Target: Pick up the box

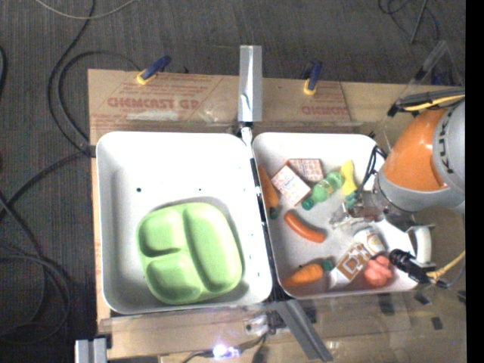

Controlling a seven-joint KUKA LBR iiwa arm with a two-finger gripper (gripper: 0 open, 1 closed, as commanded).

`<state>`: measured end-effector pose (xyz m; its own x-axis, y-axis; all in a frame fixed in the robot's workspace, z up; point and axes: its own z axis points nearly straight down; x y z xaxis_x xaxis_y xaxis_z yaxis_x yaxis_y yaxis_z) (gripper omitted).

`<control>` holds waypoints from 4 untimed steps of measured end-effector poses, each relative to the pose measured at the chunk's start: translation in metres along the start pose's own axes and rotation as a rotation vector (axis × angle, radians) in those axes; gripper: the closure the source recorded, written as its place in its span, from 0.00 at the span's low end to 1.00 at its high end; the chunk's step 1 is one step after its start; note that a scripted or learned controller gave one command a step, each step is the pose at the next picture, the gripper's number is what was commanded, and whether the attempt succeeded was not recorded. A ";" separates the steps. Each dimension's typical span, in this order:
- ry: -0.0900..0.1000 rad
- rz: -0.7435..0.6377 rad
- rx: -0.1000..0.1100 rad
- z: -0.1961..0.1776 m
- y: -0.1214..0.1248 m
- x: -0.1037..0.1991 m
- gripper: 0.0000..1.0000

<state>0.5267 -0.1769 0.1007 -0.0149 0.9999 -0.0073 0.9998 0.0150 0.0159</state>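
Note:
In the right bin (318,139), a pink-and-white checked box (290,182) lies near the back left, with a second reddish box (307,168) just behind it. A brown-and-white box (353,262) lies near the front right. My gripper (352,209) hangs low over the right side of this bin, between the green bottle (321,190) and the brown-and-white box, and to the right of the checked box. Nothing shows held in it. The arm's orange band (412,161) rises above it at the right.
Also in the right bin are a yellow banana (348,174), a sausage (304,228), a carrot (306,273), an orange piece (266,191) along the left wall and a pink item (378,273). The left bin (113,203) holds a green divided plate (189,252).

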 end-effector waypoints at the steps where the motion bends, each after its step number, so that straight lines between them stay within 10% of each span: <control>1: 0.000 0.000 0.000 0.000 0.000 0.000 0.00; 2: 0.001 0.141 0.030 0.013 0.073 0.016 0.00; 3: 0.021 0.305 0.173 0.013 0.111 0.010 0.00; 4: -0.001 0.308 0.064 0.002 0.131 0.011 1.00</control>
<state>0.6579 -0.1640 0.1006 0.2887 0.9573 -0.0133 0.9563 -0.2890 -0.0455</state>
